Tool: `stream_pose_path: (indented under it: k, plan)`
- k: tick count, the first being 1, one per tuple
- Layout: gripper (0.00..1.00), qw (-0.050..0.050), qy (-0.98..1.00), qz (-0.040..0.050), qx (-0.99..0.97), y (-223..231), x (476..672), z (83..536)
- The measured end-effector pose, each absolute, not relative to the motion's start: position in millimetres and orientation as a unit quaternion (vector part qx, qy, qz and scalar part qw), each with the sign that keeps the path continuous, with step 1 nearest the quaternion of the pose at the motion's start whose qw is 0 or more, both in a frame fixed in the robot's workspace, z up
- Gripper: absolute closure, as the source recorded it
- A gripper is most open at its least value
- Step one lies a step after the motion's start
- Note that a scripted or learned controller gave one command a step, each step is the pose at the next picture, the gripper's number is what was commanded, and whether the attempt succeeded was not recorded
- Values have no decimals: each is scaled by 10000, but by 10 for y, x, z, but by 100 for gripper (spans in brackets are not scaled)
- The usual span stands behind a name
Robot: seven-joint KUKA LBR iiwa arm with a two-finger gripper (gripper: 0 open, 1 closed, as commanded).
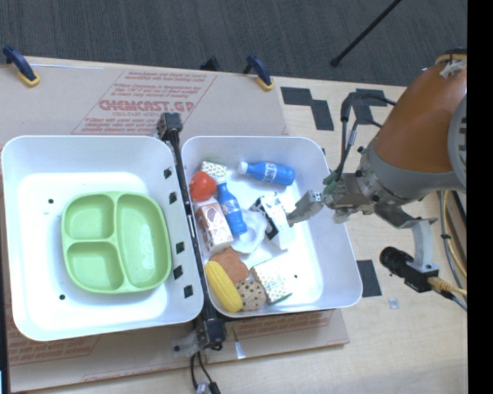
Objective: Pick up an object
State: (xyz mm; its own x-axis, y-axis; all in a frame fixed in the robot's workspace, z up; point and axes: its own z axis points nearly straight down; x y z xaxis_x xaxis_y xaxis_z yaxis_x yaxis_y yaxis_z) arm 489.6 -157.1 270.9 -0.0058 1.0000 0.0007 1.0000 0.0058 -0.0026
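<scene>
The right bin point(335, 257) holds a heap of small things. A blue bottle point(267, 171) lies at the back and a second blue bottle point(229, 209) lies near the middle. A red ball point(202, 187), a snack packet point(212, 225), a yellow corn cob point(222, 283) and a patterned box point(274, 282) lie along the left and front. A black and white object point(270, 213) rests near the centre. My gripper point(302, 208) reaches in low from the right, its tip just right of that black and white object.
The left bin point(16, 179) holds a green divided plate point(115, 241). A black divider with clips point(177, 203) runs between the bins. The arm's orange and grey body point(411, 146) hangs over the right bin's right rim. Cardboard point(140, 97) lies behind the bins.
</scene>
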Motion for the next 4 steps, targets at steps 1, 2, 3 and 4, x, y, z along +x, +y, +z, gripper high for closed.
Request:
stream_pose_path:
  k: [1, 2, 3, 4]
  plan:
    - [0, 15, -7098, 11, -7044, -1019, 4763, 1822]
    - [0, -5, -7091, 10, -7051, -1045, 5813, 1003]
    - [100, 6, -7101, 18, -7041, -1040, 5811, 1100]
    - [100, 4, -7093, -3, -7049, -564, 5928, 1926]
